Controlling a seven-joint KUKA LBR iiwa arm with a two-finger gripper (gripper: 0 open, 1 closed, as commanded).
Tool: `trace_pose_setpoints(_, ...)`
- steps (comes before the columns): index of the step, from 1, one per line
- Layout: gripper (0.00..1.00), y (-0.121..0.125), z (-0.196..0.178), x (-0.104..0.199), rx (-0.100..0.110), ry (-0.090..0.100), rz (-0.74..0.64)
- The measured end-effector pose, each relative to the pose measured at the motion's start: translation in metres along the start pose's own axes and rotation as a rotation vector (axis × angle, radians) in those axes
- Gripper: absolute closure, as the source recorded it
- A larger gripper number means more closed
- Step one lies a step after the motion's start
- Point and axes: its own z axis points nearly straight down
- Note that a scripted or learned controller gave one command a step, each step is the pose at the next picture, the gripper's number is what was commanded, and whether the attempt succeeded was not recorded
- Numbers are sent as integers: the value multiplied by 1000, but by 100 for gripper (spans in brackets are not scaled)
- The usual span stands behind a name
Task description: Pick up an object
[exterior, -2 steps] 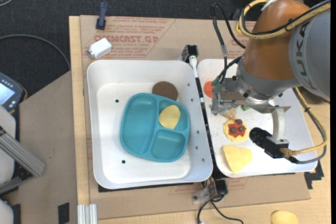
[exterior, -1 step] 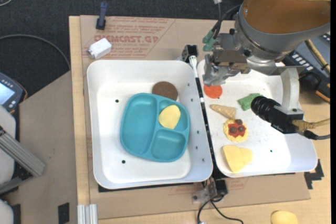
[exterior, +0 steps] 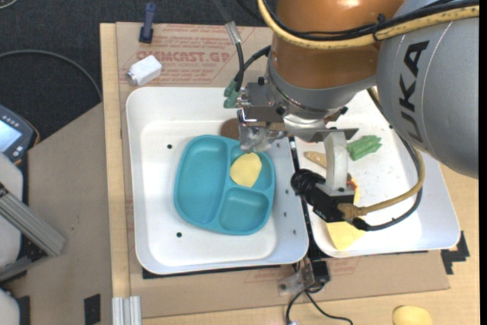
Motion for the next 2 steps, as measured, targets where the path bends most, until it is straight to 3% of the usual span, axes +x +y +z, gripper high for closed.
trace_pose_setpoints(1, 100, 47, -106, 12, -23, 5, 5)
trace_pose_setpoints(2, 100, -2, -40, 48, 1, -1, 1)
